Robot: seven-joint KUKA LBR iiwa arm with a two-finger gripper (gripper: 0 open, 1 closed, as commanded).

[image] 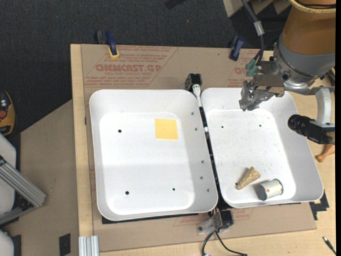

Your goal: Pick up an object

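The arm comes in from the right with its orange band high in the corner, and its gripper [248, 103] hangs over the far edge of the right bin [298, 159], close to that bin's far left corner; the fingers look drawn together at the tips with nothing between them, though they are small and dark against the white. Down at the near edge of the same bin lie two things side by side: a tan wedge-shaped piece [248, 178], pointed end toward the near left, and just beside it to the right a short grey-and-white cylinder [268, 189] lying on its side, close to the near right corner; whether the two touch I cannot make out. Both are well apart from the gripper, which is at the opposite edge. The left bin [106, 143] carries a flat yellow square [166, 128] lying toward its far edge, a little right of the middle. The two bins sit side by side on a brown board [80, 143] with printed lettering along its far edge; a blue clamp [111, 42] grips that far edge near the left corner.
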